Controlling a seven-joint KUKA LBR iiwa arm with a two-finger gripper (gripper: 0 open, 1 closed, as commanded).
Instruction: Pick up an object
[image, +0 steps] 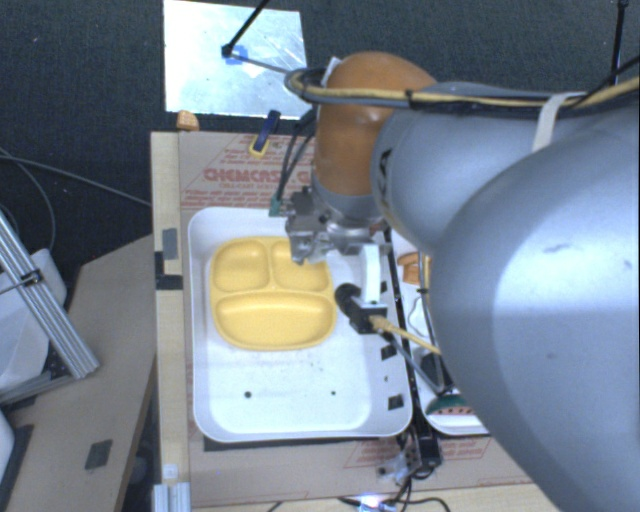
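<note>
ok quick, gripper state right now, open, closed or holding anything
Gripper: cannot be told; it hangs over a corner of the yellow divided plastic plate.

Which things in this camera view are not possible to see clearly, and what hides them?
1. Right bin: camera view, mostly covered by the grey arm; its contents are unclear.
2. Orange object: camera view, just a sliver shows beside the arm; too little to name it.
3. Yellow divided plate: camera view, the gripper covers part of its upper right compartment.
</note>
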